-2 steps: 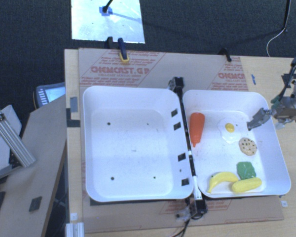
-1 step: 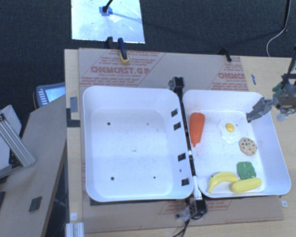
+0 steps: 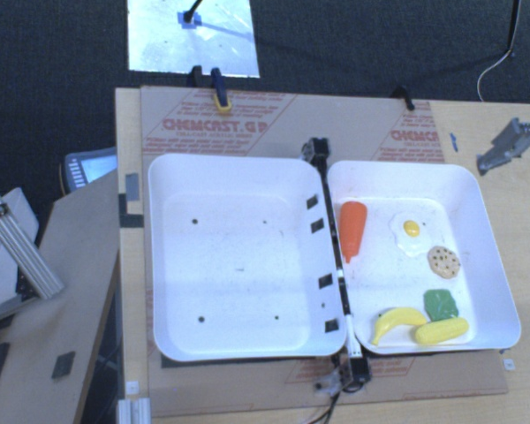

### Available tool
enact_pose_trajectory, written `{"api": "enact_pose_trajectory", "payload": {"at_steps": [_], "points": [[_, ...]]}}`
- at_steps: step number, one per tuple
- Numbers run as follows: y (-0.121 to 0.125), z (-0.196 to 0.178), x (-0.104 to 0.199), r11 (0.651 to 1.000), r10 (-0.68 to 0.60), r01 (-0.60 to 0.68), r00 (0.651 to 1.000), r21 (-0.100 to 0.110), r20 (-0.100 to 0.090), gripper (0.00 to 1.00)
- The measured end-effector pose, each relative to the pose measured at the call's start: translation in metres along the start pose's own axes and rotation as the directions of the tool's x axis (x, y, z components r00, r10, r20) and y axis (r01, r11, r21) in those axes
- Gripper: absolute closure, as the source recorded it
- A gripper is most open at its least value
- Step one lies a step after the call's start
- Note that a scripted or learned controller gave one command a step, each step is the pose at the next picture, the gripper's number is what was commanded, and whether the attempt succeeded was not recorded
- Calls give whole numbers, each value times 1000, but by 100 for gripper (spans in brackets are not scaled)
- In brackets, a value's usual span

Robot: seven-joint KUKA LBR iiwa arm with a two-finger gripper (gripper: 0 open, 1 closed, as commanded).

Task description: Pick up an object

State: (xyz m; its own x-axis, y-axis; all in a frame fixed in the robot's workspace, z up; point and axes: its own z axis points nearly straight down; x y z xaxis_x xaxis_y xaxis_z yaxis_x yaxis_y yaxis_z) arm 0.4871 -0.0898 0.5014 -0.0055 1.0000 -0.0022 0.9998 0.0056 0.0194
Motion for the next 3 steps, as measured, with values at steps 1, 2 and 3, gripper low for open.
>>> {"api": "enact_pose_trajectory", "payload": {"at_steps": [1,2,3], "points": [[0,-5,-1,1000,-3,3,1000,11,0,100],[25,-35,32,1000,-2,2,1000,12,-2,100],[37,-33,25,1000,5,-5,1000,15,-1,100]]}}
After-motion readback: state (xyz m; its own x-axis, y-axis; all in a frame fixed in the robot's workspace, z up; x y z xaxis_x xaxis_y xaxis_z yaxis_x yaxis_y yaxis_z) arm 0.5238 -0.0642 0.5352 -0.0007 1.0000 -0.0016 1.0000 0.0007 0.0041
